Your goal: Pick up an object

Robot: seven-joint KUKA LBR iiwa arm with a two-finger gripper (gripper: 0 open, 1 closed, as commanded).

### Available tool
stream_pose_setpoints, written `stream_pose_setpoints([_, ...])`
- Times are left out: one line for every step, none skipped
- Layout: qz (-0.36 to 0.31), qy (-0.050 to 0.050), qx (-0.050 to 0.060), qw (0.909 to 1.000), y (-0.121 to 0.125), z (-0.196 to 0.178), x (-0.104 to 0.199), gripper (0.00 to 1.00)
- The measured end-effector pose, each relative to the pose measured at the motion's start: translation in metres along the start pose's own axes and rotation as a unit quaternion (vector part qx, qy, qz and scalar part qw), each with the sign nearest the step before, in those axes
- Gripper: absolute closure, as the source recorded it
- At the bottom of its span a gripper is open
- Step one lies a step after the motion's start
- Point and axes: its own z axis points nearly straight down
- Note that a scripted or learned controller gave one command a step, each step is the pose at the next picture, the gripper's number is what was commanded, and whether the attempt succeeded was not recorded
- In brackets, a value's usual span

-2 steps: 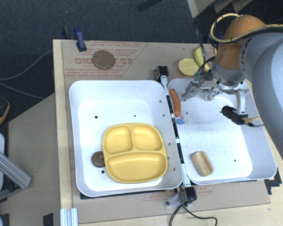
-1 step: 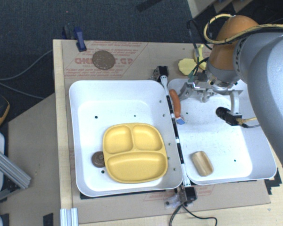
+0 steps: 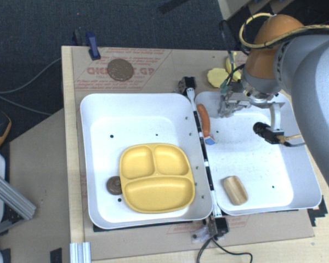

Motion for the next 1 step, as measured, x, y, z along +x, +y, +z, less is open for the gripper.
stream_pose_setpoints([0.0, 0.0, 0.001, 1.0, -0.0003, 0.0007, 0.0001, 0.0])
